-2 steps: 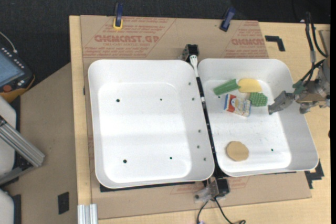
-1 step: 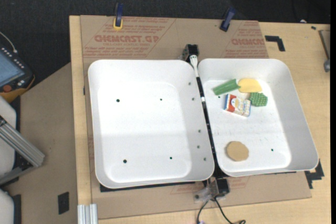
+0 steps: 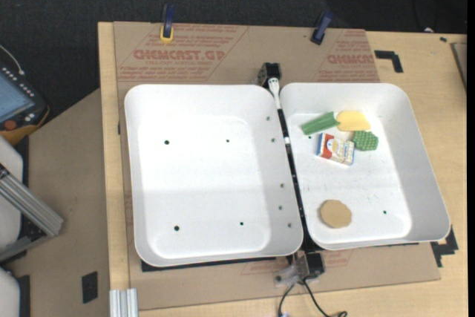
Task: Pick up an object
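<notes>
The right bin [image 3: 415, 159] holds several small objects. A green flat bar [image 3: 318, 123] lies tilted near its upper middle. Beside it sit a yellow piece [image 3: 352, 119] and a green textured piece [image 3: 365, 140]. A small white carton with red and blue print [image 3: 335, 149] lies just below them. A round tan cookie-like disc [image 3: 335, 214] rests apart, near the bin's front.
The left bin [image 3: 200, 174] sits beside the right one, joined along a black centre strip [image 3: 286, 152]. Both rest on a cardboard sheet [image 3: 223, 48] held by blue clamps [image 3: 168, 24] at the back edge. Cables [image 3: 297, 286] trail off the front.
</notes>
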